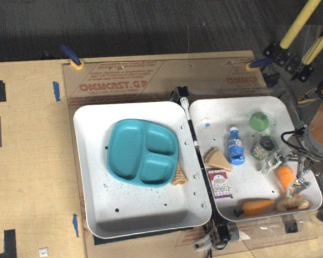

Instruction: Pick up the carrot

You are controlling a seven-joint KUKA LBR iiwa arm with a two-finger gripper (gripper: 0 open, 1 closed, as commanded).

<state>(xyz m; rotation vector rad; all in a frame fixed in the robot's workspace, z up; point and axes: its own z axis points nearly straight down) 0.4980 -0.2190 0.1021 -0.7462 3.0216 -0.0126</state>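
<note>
End effector of metal fingers at right edge of right shallow white bin, fingers closed around small orange carrot, one each side. Second long orange piece lies along bin's front wall, well apart. Blue plastic bottle, green round-topped item, red-and-white packet nearby. Teal divided plate in left white bin.
</note>
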